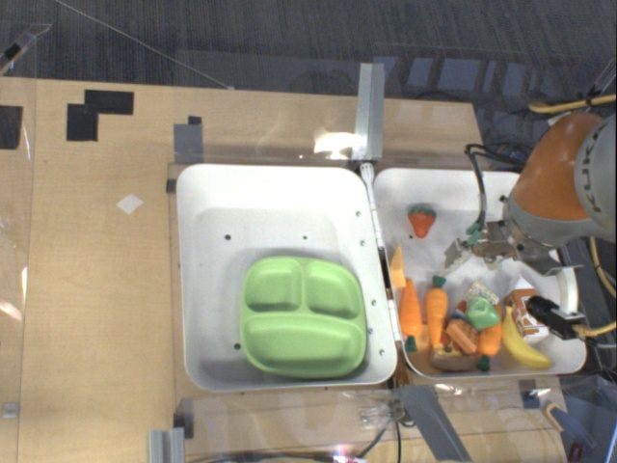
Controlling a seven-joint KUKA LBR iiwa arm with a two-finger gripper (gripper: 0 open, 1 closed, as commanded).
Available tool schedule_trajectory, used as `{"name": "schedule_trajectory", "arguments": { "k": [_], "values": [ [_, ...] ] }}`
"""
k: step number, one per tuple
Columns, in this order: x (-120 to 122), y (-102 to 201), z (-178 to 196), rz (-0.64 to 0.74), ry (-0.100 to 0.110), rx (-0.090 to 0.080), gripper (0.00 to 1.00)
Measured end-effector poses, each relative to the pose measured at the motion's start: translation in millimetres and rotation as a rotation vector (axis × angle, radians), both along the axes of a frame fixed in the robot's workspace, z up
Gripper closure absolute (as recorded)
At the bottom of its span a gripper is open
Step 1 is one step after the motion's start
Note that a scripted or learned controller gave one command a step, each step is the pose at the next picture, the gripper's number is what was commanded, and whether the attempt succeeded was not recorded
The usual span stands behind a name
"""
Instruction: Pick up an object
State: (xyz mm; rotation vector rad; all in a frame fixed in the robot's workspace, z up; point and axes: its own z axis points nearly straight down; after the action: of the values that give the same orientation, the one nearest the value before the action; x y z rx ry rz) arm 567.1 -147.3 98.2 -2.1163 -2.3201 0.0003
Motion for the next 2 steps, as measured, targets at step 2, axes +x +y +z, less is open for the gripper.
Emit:
{"name": "schedule_trajectory", "arguments": {
  "k": [2],
  "values": [
    [38,53,7,0.083,0.001,0.000,0.00]
  ]
}}
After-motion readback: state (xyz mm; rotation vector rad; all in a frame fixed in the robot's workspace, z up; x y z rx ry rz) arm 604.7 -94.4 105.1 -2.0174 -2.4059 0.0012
